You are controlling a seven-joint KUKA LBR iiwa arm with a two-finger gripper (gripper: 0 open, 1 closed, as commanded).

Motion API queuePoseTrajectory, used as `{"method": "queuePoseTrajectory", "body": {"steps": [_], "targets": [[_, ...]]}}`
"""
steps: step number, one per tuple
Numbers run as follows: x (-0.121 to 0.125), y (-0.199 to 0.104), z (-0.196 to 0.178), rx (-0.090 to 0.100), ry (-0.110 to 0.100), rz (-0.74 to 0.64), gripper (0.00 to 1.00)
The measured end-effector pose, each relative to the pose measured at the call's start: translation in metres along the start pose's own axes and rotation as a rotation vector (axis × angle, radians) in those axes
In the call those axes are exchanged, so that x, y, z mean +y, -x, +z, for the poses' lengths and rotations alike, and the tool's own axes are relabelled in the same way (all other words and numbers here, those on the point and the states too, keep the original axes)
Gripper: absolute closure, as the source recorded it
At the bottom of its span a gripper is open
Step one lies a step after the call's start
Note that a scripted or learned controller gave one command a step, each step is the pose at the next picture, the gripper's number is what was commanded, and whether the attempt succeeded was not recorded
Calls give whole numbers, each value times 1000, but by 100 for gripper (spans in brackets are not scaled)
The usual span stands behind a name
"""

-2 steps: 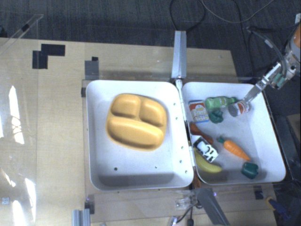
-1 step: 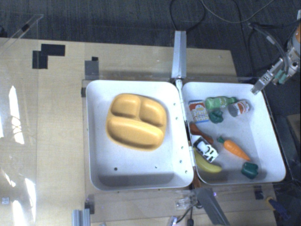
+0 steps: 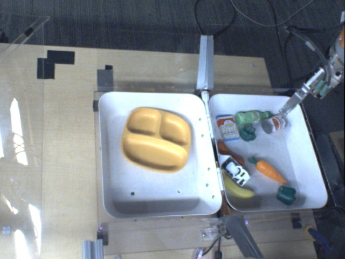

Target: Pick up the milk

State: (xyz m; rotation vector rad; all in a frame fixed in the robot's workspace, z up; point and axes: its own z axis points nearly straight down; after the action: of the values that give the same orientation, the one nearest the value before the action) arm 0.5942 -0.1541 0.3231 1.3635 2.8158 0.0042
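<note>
2 white bins sit side by side on a pale wood bench. The left bin holds 1 large yellow bread-shaped loaf, roughly centred, slightly toward the far side.

The right bin holds the small stuff. The milk, a small carton with a white and blue face and a red-orange top edge, lies flat at the far-left part of this bin, just beside the divider wall. Right of it a green bottle lies on its side, with a dark teal cup-like object touching or nearly touching its near side. A small red and white can lies just right of the bottle.

Nearer the camera: a red bottle-like item along the left wall, a black and white carton next to it, and a banana at the near-left corner. A carrot lies mid-bin, angled, and a dark green pepper-like object sits near the near-right corner.

The arm enters from the far right. The gripper points down-left, its tip just above or touching the can's far-right side, well apart from the milk. It looks like 1 thin pressed-together point, but the view is too small and blurred here, so cannot tell how it is set. Nothing is visibly held.

A metal post runs away from the bins at the divider. Black cables loop on the dark floor beyond.
</note>
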Motion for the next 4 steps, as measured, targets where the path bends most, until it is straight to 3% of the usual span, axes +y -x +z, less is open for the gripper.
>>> {"method": "queuePoseTrajectory", "body": {"steps": [1,2,3,4], "targets": [[-48,3,203,-4,3,-214,0],[62,30,196,6,-2,-291,0],[65,31,185,0,3,-294,100],[-12,51,109,4,-3,-270,100]]}}
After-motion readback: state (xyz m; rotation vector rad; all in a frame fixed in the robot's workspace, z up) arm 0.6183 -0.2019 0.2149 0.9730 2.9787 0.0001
